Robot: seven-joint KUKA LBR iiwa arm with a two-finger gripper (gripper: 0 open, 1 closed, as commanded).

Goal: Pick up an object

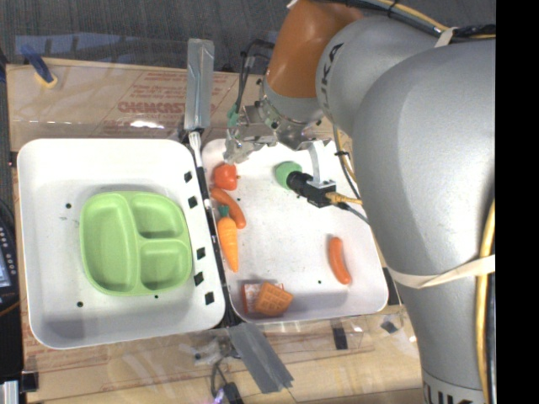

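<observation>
I have the gripper [238,144] down over the far-left corner of the right bin [364,269], close to the dividing wall where the two bins meet. From this slanted view I cannot tell how the end effector is set, so I won't claim a catch. The nearest candidate is the tomato [224,175], lying just below the gripper against the left wall, with a small sausage [231,206] and the carrot [228,241] strung along that same wall toward the near edge. I judge that wall crowding makes a clean closure awkward, since one side has little room. The green piece [287,173] sits near the far edge, beside the arm's cabling. The other sausage [338,260] lies alone by the right edge with open floor around it, and the waffle [268,297] rests at the near edge. The left bin [42,251] carries only a green tray [135,242], well apart from the work.
</observation>
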